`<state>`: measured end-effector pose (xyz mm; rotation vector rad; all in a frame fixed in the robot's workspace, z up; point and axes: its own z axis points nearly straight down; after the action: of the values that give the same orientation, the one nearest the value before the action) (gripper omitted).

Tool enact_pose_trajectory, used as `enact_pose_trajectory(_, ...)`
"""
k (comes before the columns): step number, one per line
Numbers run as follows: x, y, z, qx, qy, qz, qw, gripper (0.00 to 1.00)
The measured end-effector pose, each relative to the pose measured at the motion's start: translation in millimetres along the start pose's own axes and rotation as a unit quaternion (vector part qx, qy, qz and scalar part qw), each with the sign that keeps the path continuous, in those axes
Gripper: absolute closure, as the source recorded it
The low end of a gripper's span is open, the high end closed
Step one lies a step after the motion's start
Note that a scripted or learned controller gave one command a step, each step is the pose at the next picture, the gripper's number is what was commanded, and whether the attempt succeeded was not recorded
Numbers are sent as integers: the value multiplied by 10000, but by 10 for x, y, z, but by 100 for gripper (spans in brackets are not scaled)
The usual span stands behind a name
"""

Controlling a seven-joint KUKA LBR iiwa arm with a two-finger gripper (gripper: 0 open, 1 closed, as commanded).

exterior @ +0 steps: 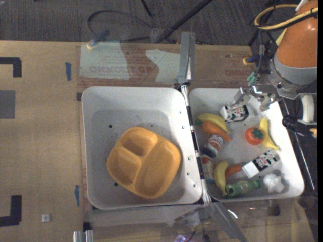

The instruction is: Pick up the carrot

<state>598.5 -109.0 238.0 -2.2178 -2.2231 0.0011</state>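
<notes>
Over the right bin's far edge, hovering with tool (256, 94) open, empty; risking grabbing banana (212, 120) touching carrot (214, 129).

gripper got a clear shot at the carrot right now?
Probably yes. The carrot lies exposed on top in the right bin, but a banana touches it above and a small jar crowds it below. The gripper hangs near the bin's far edge.

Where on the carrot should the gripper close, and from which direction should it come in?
Probably from above, on the middle of the carrot. It lies flat in the right bin, running from upper left to lower right, so the fingers should close across that axis. It is crowded: a banana lies right against its upper side and a small jar sits just below, so finger room is tight.
</notes>
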Motion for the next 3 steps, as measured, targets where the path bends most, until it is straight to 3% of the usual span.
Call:
enact_pose_trajectory(1,509,-321,536,5,4,-1430,9897,0)
enact_pose_trajectory(2,1000,-77,529,-30,-11,-2818,9595,0)
enact_pose_trajectory(3,393,427,524,-19,-12,-2594,9658,0)
